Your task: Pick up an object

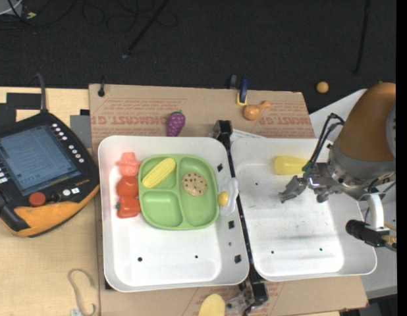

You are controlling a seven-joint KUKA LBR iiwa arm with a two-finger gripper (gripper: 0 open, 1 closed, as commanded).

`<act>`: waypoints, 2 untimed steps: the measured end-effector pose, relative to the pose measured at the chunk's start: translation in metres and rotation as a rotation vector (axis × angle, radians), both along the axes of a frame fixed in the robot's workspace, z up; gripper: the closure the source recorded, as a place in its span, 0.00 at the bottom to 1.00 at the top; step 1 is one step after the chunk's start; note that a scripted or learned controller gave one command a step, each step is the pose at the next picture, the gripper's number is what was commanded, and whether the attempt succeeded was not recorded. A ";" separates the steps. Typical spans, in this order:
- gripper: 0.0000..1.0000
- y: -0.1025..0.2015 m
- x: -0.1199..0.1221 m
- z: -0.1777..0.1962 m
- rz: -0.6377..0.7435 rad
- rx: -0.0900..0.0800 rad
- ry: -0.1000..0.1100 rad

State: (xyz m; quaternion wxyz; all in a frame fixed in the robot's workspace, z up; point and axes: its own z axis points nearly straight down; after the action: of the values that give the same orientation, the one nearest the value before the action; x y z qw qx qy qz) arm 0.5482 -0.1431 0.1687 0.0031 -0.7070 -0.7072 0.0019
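Hovering over right bin (pixel 302 255): gripper (pixel 302 191), finger state cannot tell. Yellow block (pixel 290 164) lies in same bin, far side, just beyond gripper. Green tray (pixel 180 212) sits in left bin (pixel 164 262).

Right bin (pixel 302 259) floor open — yellow block (pixel 290 164) at back

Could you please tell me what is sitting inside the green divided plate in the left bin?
The green plate holds a yellow corn cob in one compartment and a cookie in another; its lower compartment looks bare. Anything beneath the plate is covered.
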 end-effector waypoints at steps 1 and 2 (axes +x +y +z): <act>0.00 -0.006 -0.003 -0.047 0.001 0.000 0.000; 0.00 -0.003 -0.003 -0.083 0.001 0.000 -0.003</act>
State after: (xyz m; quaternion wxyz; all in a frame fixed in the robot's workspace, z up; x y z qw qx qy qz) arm 0.5450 -0.1461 0.0855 0.0021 -0.7065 -0.7077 0.0009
